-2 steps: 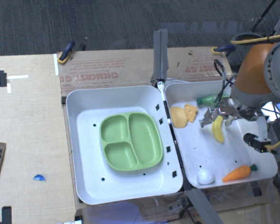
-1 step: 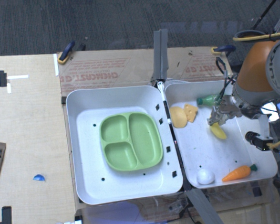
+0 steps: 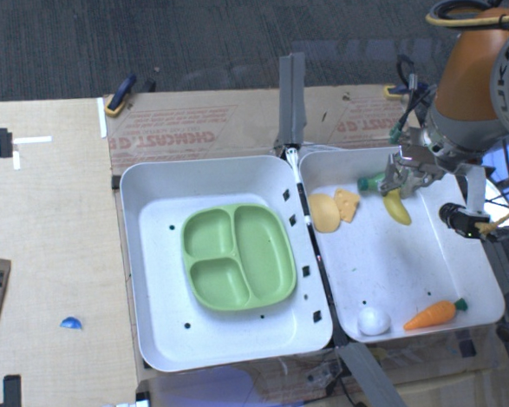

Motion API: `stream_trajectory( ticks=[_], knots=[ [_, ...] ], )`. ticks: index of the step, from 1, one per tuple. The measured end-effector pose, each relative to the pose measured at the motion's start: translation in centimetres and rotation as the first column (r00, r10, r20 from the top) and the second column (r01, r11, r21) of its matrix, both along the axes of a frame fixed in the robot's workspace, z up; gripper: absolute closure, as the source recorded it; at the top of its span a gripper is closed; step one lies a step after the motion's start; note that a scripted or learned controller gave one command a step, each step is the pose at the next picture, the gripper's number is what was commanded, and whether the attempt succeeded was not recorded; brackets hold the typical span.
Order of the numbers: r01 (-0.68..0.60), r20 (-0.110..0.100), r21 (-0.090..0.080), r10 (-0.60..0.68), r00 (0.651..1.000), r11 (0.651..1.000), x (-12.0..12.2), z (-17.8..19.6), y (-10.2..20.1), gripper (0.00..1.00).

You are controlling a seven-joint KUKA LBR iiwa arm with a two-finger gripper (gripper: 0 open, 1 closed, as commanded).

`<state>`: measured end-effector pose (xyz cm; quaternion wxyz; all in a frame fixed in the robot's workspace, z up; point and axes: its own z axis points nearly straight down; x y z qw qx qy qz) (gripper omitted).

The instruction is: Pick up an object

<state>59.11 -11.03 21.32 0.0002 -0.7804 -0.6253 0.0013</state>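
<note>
My gripper (image 3: pixel 402 182) hangs over the back of the right bin (image 3: pixel 433 268), under the grey wrist with its orange band. A small yellow banana (image 3: pixel 398 208) lies right below it, its upper end at the gripper's tip; whether they touch is unclear. A green piece (image 3: pixel 370 182) shows just left of the gripper. A round yellow fruit (image 3: pixel 325 212) and a paler yellow piece (image 3: pixel 348 205) sit by the bin's left wall. Near the front edge lie a white ball (image 3: pixel 373 321) and an orange carrot (image 3: pixel 433 314).
The left bin (image 3: pixel 155 275) holds a green divided plate (image 3: pixel 239 256). A grey divider post (image 3: pixel 292 100) stands between the bins at the back. Cardboard lies behind the bins, and cables hang beside the arm at the right.
</note>
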Motion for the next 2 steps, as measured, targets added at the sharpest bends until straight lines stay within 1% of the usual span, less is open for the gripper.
stream_trajectory(
  ticks=[1,2],
  knots=[
    [-0.111,0.001,0.001,0.111,0.994,0.994,-1.2,-12.2,-1.7,1.0],
    [0.017,0.0,0.0,-0.017,1.0,1.0,-0.5,-2.2,2.8,1.0]
  ],
)
